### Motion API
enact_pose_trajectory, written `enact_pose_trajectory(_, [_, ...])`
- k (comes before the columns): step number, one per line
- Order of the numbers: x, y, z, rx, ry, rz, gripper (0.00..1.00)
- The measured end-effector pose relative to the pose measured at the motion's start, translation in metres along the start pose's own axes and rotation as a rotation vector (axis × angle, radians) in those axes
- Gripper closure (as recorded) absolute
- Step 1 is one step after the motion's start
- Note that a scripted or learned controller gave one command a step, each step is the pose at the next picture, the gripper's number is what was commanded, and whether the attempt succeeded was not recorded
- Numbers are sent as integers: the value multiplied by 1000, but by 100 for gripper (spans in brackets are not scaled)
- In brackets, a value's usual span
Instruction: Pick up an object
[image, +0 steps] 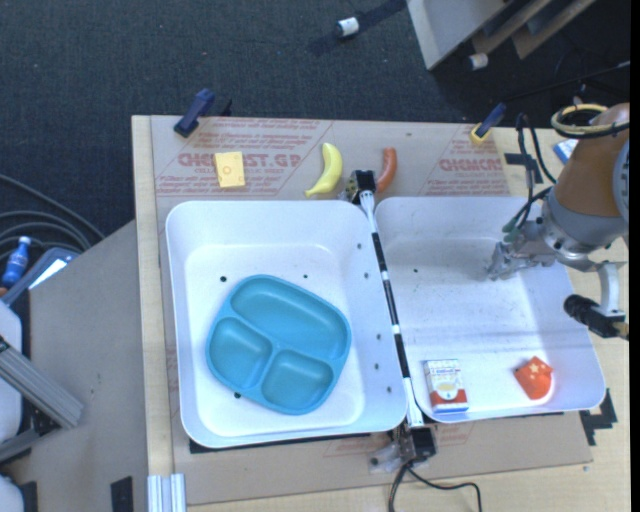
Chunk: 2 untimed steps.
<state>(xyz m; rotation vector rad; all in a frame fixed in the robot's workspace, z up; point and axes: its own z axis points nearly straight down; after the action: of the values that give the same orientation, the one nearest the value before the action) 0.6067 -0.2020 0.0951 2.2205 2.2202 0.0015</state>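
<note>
In the right bin (470, 300), a small white and red carton (447, 387) lies near the front edge. To its right, in the front right corner, sits a red and orange toy (534, 378). My gripper (503, 264) hangs low over the bin's back right part, well behind both things and touching neither. A blue divided plate (279, 343) lies in the left bin (200, 250).
On the bench behind the bins lie a yellow banana (325, 170), an orange-red sausage-shaped toy (386, 170) and a yellow square tag (229, 171). Blue clamps (193, 113) grip the bench's back edge. A black hinge strip (385, 290) runs between the bins.
</note>
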Motion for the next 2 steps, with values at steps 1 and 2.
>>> enact_pose_trajectory(1, [0, 0, 0, 0, 0, 0, 0])
enact_pose_trajectory(2, [-14, 60, 11, 14, 19, -4, 0])
